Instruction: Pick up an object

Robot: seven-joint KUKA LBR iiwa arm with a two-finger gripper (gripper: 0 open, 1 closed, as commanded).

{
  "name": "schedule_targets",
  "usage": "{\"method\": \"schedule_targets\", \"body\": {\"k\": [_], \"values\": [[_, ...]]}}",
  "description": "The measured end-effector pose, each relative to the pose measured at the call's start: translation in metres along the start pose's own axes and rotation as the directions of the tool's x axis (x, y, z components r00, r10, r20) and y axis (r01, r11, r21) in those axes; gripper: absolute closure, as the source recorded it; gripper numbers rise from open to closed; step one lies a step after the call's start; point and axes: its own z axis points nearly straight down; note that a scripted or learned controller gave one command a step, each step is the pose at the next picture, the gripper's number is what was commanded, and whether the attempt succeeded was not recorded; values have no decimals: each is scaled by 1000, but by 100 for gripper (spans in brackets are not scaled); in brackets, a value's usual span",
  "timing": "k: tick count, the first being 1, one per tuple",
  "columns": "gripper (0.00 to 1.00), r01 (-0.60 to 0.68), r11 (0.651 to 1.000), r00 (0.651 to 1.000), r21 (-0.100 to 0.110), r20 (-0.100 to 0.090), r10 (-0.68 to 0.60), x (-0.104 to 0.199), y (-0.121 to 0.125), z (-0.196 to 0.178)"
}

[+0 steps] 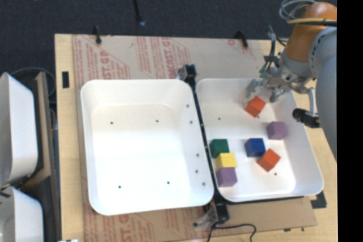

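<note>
Gripper (pixel 262 89) over right bin (pixel 300 178), fingers spread, nothing between them; orange block (pixel 256 106) just below. Nearby: purple block (pixel 277 130), blue (pixel 255 147), second orange (pixel 269 160), green (pixel 219 148), yellow (pixel 227 160), second purple (pixel 227 176). Seven blocks total.

Sitting in the right-hand white bin (pixel 306 170), right of frame centre: six small cubes. Lying tilted near the bin's upper part, an orange cube (pixel 255 106), corner pointing down. Resting below and right of it, a pale purple cube (pixel 277 130). Sitting lower, a blue cube (pixel 254 147) with a second orange cube (pixel 269 160) touching its lower right. Standing in a column by the bin's left wall, a green cube (pixel 219 148), a yellow cube (pixel 227 160) and a purple cube (pixel 227 177), each touching the next.
</note>
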Motion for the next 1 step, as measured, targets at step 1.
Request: {"method": "schedule_targets", "body": {"k": [1], "values": [[0,0,1000,1000,0,0,0,0,0,0]]}}
